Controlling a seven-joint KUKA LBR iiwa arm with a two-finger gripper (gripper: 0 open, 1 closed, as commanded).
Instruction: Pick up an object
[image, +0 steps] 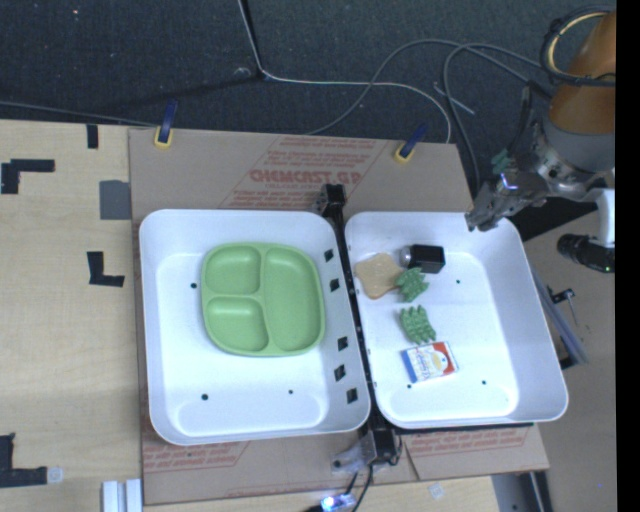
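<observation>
**White bins, arm at the far right corner**

White plastic makes up both bins, which are set side by side on a sheet of cardboard (300, 170) laid over the bench. The left bin (170, 400) is occupied by a green tray (264, 299) divided into three compartments, lying near the middle of the floor.

Five small things are gathered in the right bin (520, 380), toward its left half. A tan piece (377, 274) is seen nearest the divider between the bins. Just beside it, to the right and slightly farther back, a black block (426, 257) is placed. A green toy (412, 285) lies touching or nearly touching the tan piece, directly in front of the block. A second green toy (417, 324) is found a little nearer the camera, apart from the first. A small card (429, 361), red, white and blue, rests nearest the front, just in front of the second toy.

The gripper (484, 219) is seen at the far right corner of the right bin, over its rim, well apart from every item. Whether it is spread or pressed together cannot be told. Nothing is seen between its tips.
</observation>
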